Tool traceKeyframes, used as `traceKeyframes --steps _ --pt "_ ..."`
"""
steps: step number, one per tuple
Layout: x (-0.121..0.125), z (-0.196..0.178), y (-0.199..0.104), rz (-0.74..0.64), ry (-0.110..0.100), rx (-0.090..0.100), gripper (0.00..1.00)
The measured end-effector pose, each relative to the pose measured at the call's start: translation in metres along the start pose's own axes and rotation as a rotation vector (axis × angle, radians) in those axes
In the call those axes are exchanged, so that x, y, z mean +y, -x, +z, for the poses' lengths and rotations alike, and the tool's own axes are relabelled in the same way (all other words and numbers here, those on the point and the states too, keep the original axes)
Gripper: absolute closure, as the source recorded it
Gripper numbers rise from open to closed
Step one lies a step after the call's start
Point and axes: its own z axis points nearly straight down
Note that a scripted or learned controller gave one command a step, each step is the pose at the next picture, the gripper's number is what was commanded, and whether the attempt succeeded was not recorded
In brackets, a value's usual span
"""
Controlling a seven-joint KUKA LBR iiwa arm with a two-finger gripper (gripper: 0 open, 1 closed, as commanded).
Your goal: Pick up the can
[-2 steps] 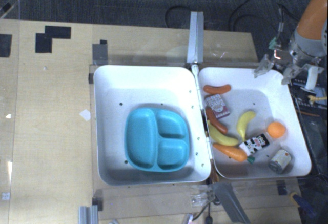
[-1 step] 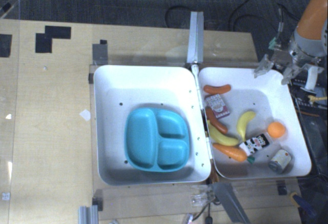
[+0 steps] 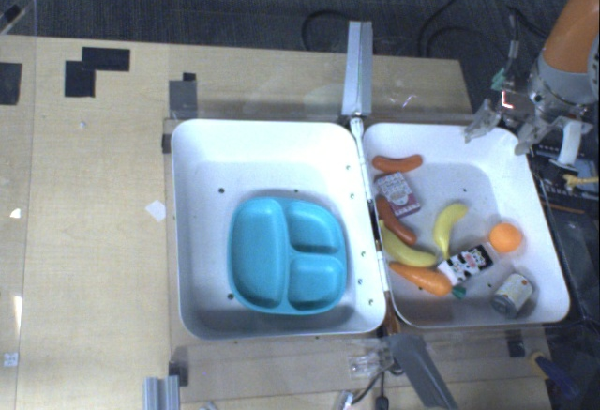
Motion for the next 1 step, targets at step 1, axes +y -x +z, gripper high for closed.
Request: traceKeyframes --steps 1 --pt "0.0 0.0 0.0 0.0 0.0 0.0 0.0"
